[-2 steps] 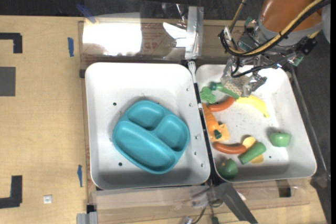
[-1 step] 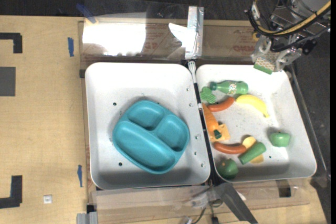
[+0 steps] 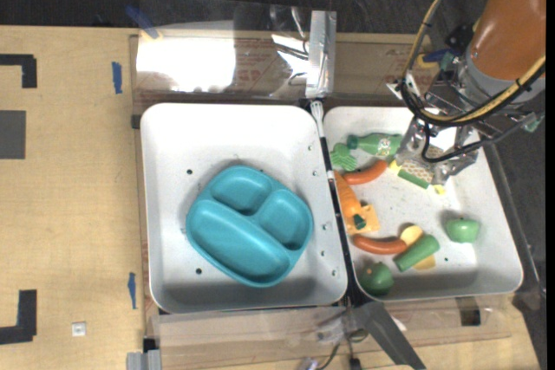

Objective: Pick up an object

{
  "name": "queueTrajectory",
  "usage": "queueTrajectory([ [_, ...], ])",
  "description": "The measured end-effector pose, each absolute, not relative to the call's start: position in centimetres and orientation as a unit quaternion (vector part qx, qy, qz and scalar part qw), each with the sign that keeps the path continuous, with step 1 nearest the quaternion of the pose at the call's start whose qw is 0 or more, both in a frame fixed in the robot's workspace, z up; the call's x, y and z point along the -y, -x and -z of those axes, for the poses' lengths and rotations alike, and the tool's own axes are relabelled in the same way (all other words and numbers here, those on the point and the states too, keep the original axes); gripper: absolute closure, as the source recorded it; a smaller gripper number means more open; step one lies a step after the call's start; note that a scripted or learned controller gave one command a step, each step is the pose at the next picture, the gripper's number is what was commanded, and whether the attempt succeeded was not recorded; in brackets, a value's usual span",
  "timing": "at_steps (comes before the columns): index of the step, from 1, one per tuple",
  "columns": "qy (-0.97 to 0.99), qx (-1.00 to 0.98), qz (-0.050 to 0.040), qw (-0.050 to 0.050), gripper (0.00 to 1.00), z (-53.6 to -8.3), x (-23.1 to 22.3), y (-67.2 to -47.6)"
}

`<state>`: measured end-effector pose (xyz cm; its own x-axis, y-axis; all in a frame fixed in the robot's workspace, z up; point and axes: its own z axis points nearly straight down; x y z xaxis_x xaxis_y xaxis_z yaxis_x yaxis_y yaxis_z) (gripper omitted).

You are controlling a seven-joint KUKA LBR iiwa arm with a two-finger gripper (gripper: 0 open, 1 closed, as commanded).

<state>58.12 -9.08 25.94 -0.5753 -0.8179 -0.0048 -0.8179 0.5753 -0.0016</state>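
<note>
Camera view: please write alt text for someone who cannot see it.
A grey robot arm's gripper hangs over the upper part of the right white bin, which holds a scatter of small toy foods in green, orange and yellow. The left white bin holds a teal divided plate.

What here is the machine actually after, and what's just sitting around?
Part of the job:
- gripper, over the right bin
- toy food in that bin: orange carrot, green pepper, red chilli

Just lying about:
- teal divided plate in the left bin
- cardboard bench top
</note>
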Motion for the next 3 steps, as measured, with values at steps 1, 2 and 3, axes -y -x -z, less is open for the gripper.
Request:
queueTrajectory([
  [1,0.664,-0.748,-0.0009,0.001,1.00,-17.7,12.9,-57.4],
  [2,0.744,-0.668,0.0002,0.003,1.00,-15.6,11.0,-59.7],
  [3,0.726,-0.688,0.0038,0.006,1.00,-23.7,7.6,-64.4],
])
